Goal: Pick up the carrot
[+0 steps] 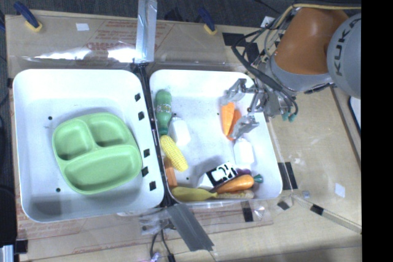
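Your banana (191, 194) hugs the right bin's (202, 80) front edge; farther back, the pincer (241, 108) seemingly clasps the carrot (228, 118).

- A green plate (96, 152) with three parts sits in the left white bin (24, 132).
- A green cucumber (163, 108) lies at 9 o'clock in the right white bin (196, 80), by the wall.
- A yellow corn cob (174, 153) lies just under it, at 7 o'clock.
- A yellow banana (191, 194) lies at 6 o'clock by the bottom wall.
- A black and white box (221, 174) sits near it.
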Controlling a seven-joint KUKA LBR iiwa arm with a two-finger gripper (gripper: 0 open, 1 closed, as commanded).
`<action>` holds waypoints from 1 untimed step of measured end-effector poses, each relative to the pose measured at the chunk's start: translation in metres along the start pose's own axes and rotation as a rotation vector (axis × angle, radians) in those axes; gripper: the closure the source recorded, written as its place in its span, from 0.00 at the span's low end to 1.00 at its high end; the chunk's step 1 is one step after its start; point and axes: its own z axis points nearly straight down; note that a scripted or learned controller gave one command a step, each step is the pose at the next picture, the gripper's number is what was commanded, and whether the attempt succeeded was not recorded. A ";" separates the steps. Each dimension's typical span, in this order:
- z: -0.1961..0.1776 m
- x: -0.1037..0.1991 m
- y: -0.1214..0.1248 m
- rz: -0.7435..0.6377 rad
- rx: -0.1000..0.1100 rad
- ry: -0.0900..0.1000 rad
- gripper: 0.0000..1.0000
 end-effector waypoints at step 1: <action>0.108 -0.011 -0.002 0.011 0.000 -0.001 0.00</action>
